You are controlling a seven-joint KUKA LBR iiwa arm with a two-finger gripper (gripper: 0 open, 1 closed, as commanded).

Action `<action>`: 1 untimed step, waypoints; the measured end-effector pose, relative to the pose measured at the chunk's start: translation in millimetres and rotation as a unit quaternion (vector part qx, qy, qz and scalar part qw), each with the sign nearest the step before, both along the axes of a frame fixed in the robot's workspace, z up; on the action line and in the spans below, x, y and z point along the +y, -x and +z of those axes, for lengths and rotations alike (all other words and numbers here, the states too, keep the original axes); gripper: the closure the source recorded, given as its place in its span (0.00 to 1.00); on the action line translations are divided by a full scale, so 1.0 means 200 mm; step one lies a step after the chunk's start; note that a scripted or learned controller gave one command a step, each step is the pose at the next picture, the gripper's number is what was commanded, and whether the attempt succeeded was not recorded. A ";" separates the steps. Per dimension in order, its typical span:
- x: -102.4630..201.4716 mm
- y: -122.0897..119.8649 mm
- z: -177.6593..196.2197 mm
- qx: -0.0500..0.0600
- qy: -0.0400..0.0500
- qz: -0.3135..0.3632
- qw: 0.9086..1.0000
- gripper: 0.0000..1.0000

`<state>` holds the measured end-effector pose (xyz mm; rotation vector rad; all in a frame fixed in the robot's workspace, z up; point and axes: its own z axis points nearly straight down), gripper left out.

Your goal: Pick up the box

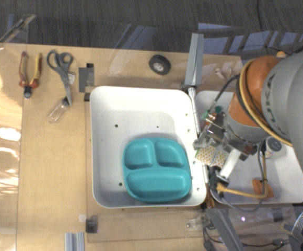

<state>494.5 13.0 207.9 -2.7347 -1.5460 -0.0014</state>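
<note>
Camera view, near edge first: a small orange object (258, 185) is seen at the front of the right shallow white bin (290, 179); what it is cannot be made out. Just beyond, the small tan speckled box (210, 153) is seen against that bin's left wall, with the two-finger hand (208, 139) poised right over it, touching or nearly so. Whether the hand is spread or pressed together cannot be told, so no hold on the box is confirmed. Step judged: grasp attempt, lift not yet done. Next, a firm pinch on the box is called for, then a straight raise clear of the bin wall, by which the hand is crowded on that side. In the left shallow white bin (141, 109) a teal divided plastic plate (156, 171) is set apart from the box by the walls. Farther back on the wooden worktop (52, 166), a black tape roll (160, 64), grey-handled scissors (63, 72) and red-handled pliers (28, 72) are seen well apart from the bins' contents.
</note>
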 end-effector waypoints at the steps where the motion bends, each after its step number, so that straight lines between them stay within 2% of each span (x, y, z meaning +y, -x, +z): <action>1: -0.22 0.03 0.13 -0.001 0.001 0.062 0.998 1.00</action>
